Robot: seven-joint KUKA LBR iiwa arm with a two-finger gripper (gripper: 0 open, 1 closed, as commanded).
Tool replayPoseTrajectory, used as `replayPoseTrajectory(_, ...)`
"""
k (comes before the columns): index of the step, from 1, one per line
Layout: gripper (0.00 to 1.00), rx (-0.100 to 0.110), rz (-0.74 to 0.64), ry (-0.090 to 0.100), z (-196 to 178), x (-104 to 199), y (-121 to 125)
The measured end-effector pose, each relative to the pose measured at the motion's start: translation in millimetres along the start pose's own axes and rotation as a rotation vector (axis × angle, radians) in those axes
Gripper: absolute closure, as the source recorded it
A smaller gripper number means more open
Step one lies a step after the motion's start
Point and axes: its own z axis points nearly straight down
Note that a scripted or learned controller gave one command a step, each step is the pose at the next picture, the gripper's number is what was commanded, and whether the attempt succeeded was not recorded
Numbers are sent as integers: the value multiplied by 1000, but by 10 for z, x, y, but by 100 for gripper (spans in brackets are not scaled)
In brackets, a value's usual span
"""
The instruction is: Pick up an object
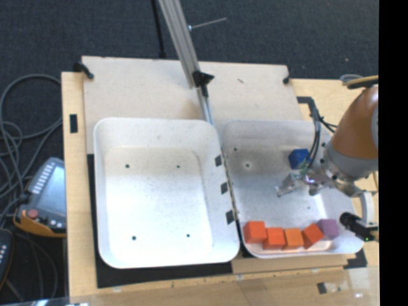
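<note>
Orange blocks (280, 236) along right bin's (255, 139) near wall; arm (357, 139) bent down, pincer (290, 187) state unclear.

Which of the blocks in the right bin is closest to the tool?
The blue block, alone near the tool. The orange blocks and purple block sit along the bin's near edge.

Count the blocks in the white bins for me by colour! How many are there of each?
Orange blocks: 4, in a row along the near edge of the right bin
Purple block: 1, at the right end of that row
Blue block: 1, farther back, near the gripper
Total: 6 blocks
</note>
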Motion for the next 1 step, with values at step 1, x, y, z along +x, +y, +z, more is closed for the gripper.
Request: replayPoseTrajectory(1,0,-9,-6,-1,226,-45,730)
